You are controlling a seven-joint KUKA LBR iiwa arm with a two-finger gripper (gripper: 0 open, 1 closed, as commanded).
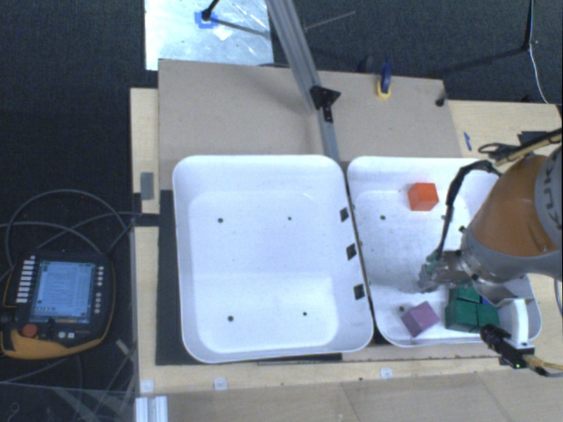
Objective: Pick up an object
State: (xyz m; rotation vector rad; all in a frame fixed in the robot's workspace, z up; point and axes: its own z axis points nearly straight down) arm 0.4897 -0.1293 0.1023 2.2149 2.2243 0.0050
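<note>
In the right bin point(387, 227), an orange cube point(423, 196) sits near the back. A purple block point(420, 318) lies by the front wall, and a green object point(464, 311) rests just to its right, partly covered by the arm. My gripper point(437, 276) hangs low over the bin floor, a little above and between the purple block and the green object. The arm's orange band point(521, 207) hides the bin's right side.
The left bin point(202, 236) stands beside the right one, with small dark clips point(351, 251) along their shared wall. A slanted metal pole point(299, 51) rises behind the bins. A teach pendant point(57, 304) with cables lies off the bench at the left.
</note>
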